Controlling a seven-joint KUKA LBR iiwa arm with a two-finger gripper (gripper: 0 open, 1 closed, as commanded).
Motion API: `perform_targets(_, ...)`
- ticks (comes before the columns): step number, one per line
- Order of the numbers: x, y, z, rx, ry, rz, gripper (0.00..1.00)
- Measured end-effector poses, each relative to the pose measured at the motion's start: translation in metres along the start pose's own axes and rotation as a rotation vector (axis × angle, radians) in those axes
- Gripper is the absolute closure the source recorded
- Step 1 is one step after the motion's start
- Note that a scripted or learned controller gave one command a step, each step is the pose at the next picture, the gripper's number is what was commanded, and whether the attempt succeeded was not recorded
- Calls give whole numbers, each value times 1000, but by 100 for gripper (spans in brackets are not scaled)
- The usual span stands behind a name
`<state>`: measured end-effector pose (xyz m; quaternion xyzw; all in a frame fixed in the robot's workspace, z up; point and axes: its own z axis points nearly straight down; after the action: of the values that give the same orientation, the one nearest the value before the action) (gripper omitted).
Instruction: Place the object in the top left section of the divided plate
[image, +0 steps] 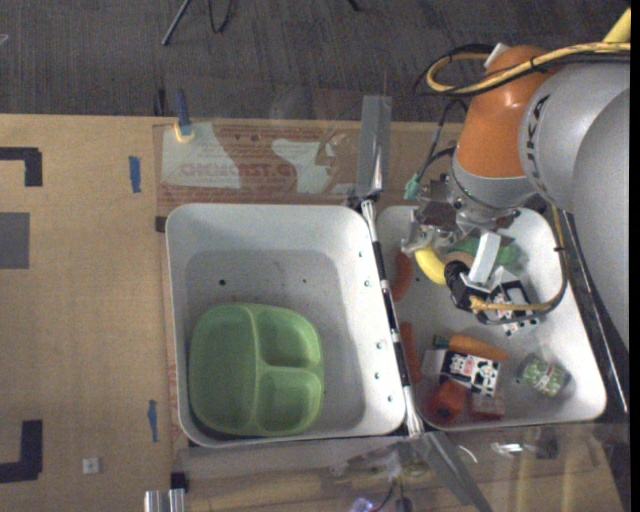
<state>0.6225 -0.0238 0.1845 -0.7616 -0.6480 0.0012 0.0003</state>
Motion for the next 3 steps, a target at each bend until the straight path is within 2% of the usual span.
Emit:
perform_targets(1,-27,-58,0,0,2,-300,100)
perform_targets(2,-30,-122,1,0,2,-283,100)
perform_targets(3,26,-121,-5,-5,0,-968,100)
